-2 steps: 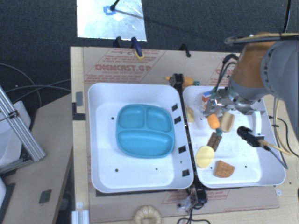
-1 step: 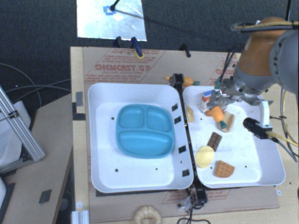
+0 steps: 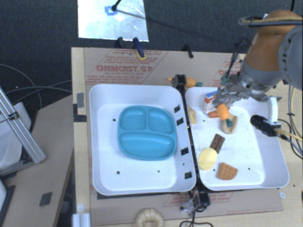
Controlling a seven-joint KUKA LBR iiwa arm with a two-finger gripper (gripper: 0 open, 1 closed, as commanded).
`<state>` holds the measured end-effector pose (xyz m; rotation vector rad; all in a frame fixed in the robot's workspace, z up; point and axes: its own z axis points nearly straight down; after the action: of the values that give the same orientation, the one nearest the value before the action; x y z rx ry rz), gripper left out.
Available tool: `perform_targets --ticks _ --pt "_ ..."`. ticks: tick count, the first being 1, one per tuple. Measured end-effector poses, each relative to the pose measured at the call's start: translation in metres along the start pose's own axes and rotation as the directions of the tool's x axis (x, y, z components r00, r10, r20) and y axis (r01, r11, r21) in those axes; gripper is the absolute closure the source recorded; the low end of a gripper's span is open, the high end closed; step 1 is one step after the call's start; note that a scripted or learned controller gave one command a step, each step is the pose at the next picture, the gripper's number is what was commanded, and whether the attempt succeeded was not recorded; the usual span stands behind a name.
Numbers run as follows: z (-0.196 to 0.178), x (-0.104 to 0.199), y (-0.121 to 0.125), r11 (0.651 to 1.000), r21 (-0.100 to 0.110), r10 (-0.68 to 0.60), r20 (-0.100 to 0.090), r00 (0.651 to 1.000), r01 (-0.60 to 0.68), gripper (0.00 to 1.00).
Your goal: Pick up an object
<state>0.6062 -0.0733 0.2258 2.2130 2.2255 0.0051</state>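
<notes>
- Nearest the camera, a pale braided ring (image 3: 150, 217) lies on the bench below both bins; the waffle piece (image 3: 227, 171) sits by the right bin's (image 3: 274, 169) front rim.
- My gripper (image 3: 224, 100) hangs at the right bin's back-left corner, over the orange carrot (image 3: 223, 111); whether it grips, I cannot tell.
- The carrot's long axis runs back-left to front-right, beside the small carton (image 3: 209, 103).
- The blue divided plate (image 3: 147, 132) occupies the left bin (image 3: 106, 174); open floor lies right of the chocolate bar (image 3: 217, 142).
</notes>
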Motion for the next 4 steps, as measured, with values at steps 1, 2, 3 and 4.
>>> perform_targets --ticks 1,2,3,4 --pt "-0.01 0.058 -0.001 1.0 0.001 -0.005 -0.002 1.0 0.005 1.0" --pt "-0.004 0.108 -0.01 1.0 0.005 -0.003 -0.001 1.0 0.003 1.0" --pt "-0.007 0.132 0.003 1.0 0.001 -0.001 -0.001 1.0 0.001 1.0" --pt "0.012 0.124 -0.001 1.0 0.004 0.005 0.001 1.0 -0.005 1.0"
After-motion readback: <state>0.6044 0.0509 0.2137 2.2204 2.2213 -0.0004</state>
